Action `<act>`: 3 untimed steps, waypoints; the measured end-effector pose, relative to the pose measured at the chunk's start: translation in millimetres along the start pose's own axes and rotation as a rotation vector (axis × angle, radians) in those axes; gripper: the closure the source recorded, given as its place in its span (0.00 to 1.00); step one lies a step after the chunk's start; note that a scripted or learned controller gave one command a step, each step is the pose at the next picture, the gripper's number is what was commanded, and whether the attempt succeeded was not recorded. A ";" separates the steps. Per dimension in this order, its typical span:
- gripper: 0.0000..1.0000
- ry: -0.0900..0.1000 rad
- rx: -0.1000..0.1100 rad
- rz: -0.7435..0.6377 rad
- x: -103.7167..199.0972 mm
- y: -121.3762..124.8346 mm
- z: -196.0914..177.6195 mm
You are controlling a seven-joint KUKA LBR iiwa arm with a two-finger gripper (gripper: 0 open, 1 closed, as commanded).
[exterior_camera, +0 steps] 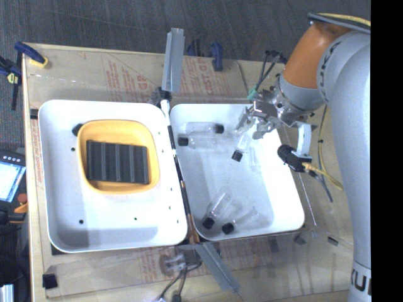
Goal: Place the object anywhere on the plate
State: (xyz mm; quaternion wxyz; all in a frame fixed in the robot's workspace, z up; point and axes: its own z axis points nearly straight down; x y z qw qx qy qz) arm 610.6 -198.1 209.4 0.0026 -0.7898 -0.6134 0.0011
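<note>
Where the right bin (277,200) meets its near wall, two spare vials (221,211) lie close together, leaving bare white floor open behind them up to mid-bin. In the left bin (56,168), the yellow plate (116,126) sits well in from every rim. Farther back, the clear vial (243,146), black cap downward, hangs tilted just beneath the gripper (255,121), apart from the far vial (203,129); whether the gripper clamps it cannot be told.

Robotics lab, plywood bench (113,74) with clamps (30,53), cabled robot arm (340,61), white bins (63,187)
</note>
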 end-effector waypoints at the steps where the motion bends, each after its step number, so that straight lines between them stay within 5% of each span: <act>1: 1.00 -0.001 0.000 -0.062 84.1 -27.0 -10.5; 2: 1.00 -0.003 0.000 -0.110 165.1 -20.2 19.7; 3: 0.00 -0.003 0.000 -0.110 164.9 -20.1 19.5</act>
